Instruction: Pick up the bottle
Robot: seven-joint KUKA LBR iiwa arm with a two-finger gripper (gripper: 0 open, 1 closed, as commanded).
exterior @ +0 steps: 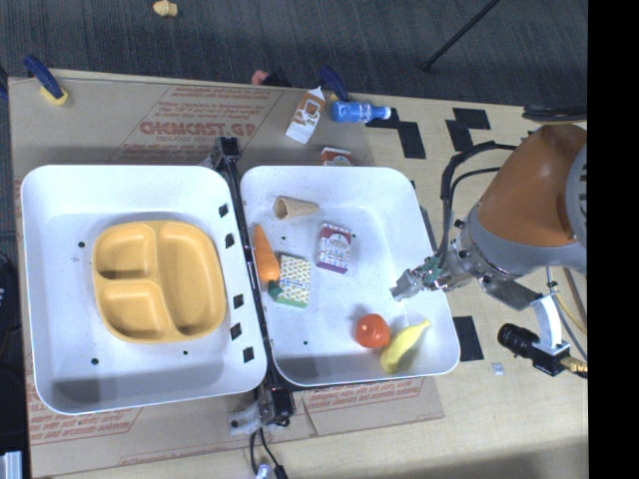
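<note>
A small blue bottle [353, 113] lies on its side on the cardboard behind the right bin, outside both bins. My gripper [411, 282] hangs low over the right edge of the right bin [424, 218], well in front of the bottle and apart from it. Nothing shows in the gripper. The grey and orange arm [529, 208] reaches in from the right.
The right bin holds an ice-cream cone [295, 207], a carrot [265, 253], a purple carton [335, 247], a patterned box [293, 279], a tomato [371, 330] and a banana [403, 346]. A yellow divided plate [160, 278] fills the left bin. Two small cartons [306, 118] lie near the bottle.
</note>
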